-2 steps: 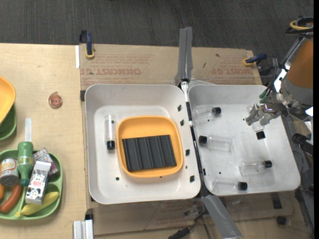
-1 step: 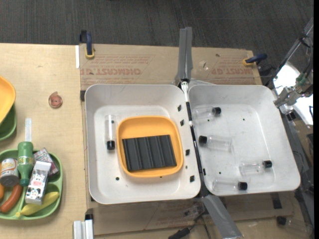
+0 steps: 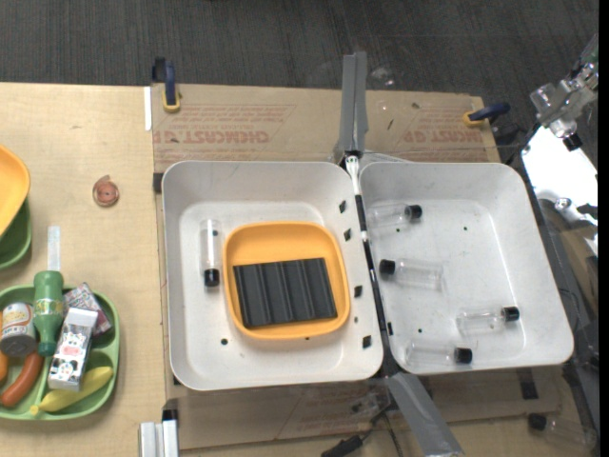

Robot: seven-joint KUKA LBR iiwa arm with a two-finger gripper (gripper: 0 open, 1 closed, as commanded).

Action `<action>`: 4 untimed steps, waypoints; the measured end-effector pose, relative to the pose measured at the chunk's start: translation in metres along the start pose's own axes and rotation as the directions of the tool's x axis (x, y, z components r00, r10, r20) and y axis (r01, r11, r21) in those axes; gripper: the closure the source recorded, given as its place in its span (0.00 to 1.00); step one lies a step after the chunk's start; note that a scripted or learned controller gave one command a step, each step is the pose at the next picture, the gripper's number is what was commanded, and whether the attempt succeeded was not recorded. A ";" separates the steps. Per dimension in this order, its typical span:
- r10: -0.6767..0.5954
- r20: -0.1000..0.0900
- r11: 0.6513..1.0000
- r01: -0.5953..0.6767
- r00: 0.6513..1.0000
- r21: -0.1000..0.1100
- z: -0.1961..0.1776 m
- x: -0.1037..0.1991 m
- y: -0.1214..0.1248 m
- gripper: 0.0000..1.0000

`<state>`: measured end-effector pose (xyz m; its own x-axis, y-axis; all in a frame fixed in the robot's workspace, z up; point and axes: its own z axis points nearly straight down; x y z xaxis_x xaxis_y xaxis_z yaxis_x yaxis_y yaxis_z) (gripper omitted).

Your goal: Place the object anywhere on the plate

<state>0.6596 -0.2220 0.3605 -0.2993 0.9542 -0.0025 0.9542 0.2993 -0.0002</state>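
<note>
End effector (image 3: 569, 91) far from plate (image 3: 285, 279)

Two shallow white plastic bins: left (image 3: 181, 255), right (image 3: 533, 255). One square orange plate (image 3: 285, 239), carrying one ribbed black rectangular block (image 3: 284, 290). Five clear plastic vials with black caps: one in the left bin (image 3: 209, 251), four in the right (image 3: 397, 214) (image 3: 410, 272) (image 3: 486, 320) (image 3: 438, 355).

The orange plate (image 3: 285, 244) sits flat in the middle of the left bin, squarish with rounded corners; a dark ribbed black block (image 3: 284, 290) lies flat on it, toward its near side; a clear vial (image 3: 209, 249) with a black cap lies just left of the plate, cap pointing near.
</note>
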 end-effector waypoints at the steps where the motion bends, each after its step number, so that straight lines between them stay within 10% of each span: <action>1: -0.001 0.000 1.000 0.001 1.000 0.000 0.000 0.000 0.000 0.00; 3: -0.641 0.003 0.767 0.641 0.767 -0.002 -0.082 0.010 -0.034 0.00; 4: -0.862 0.002 0.507 0.862 0.507 -0.003 -0.082 0.019 -0.063 0.00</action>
<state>0.5940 -0.2223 0.4422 -0.9740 0.2263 -0.0029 0.2263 0.9741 0.0004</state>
